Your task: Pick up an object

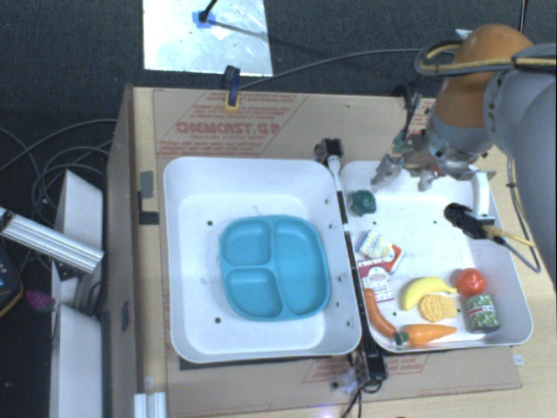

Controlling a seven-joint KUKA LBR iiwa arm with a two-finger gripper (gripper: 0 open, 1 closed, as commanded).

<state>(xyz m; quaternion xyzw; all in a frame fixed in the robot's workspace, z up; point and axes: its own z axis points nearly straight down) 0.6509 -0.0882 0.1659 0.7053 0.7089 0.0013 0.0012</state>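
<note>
End effector (403,171) sits over the back edge of the right bin (509,273), fingers spread, nothing between them. Green lump (362,202) lies just below-left of it. Remaining toy food clusters at the bin's front.

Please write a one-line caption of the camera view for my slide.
KUKA arm's gripper hovers over right bin of toy food; blue divided plate lies in left bin.

Open floor mid right bin (513,296), toys (424,296) crowding its near edge, green lump (362,202) by divider.
</note>
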